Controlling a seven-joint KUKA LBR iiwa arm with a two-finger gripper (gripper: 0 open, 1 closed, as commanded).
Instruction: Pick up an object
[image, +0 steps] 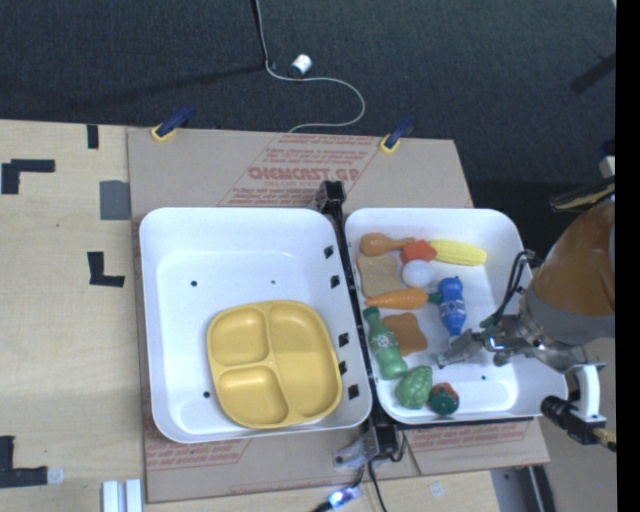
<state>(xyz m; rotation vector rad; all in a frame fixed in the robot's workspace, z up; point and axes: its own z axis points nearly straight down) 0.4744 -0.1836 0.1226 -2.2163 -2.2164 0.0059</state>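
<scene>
While glossy plastic toy food (415, 300) clusters, gripper (452, 352) hovers beside it.

Bench (60, 330) is light wood with some black and grey marks on the left. A sheet of brown cardboard (300, 170) with red print lies on it, held by two blue-and-yellow clamps (172, 123) at the far corners, and two white bins (160, 300) sit side by side on the cardboard.

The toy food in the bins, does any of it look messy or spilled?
Nothing has spilled. The toy food lies jumbled in the right bin, and the yellow plate sits neatly in the left bin.
</scene>
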